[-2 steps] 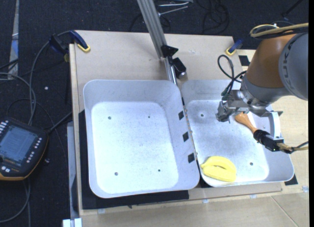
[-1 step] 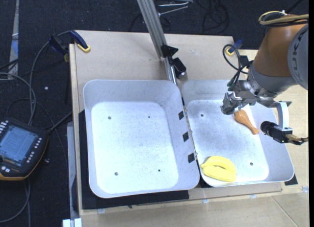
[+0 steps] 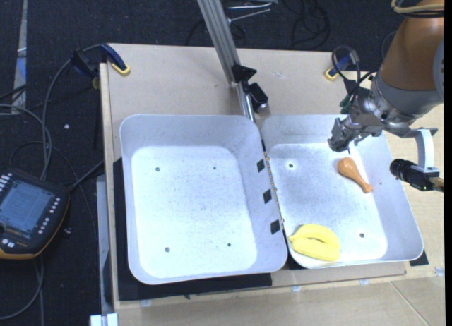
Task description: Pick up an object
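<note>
Camera view: dark two-finger gripper (image 3: 344, 138) hangs just above the small orange drumstick-shaped toy (image 3: 354, 173) in the right white bin (image 3: 402, 208), evidently positioned for descent; its grip state cannot be told.

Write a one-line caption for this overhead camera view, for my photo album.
Robot arm's end effector hovers over the right bin, just above an orange drumstick-shaped toy, with a yellow object near the front.
</note>
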`<state>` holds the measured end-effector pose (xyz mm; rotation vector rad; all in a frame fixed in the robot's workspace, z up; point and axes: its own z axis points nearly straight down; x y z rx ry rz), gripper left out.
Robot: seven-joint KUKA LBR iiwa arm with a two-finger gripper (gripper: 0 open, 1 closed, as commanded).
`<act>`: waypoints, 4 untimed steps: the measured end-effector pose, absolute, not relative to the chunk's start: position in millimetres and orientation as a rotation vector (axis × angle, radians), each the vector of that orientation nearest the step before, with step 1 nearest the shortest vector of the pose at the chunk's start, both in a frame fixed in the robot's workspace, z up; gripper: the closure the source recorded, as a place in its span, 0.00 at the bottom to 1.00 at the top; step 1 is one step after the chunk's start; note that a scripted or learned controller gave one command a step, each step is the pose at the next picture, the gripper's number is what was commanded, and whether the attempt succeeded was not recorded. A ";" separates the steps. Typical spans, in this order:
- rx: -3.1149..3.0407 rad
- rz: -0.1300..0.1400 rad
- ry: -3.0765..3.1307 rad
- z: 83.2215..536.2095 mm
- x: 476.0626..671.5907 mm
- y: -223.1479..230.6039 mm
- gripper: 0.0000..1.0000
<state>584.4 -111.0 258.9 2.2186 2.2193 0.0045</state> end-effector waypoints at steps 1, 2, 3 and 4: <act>2.217 0.001 2.227 260.9 569.5 -54.3 1.00; 2.217 0.000 2.227 253.6 551.9 -0.7 1.00; 2.217 -0.001 2.227 238.6 542.1 51.4 1.00; 2.217 0.001 2.227 244.9 542.6 99.2 1.00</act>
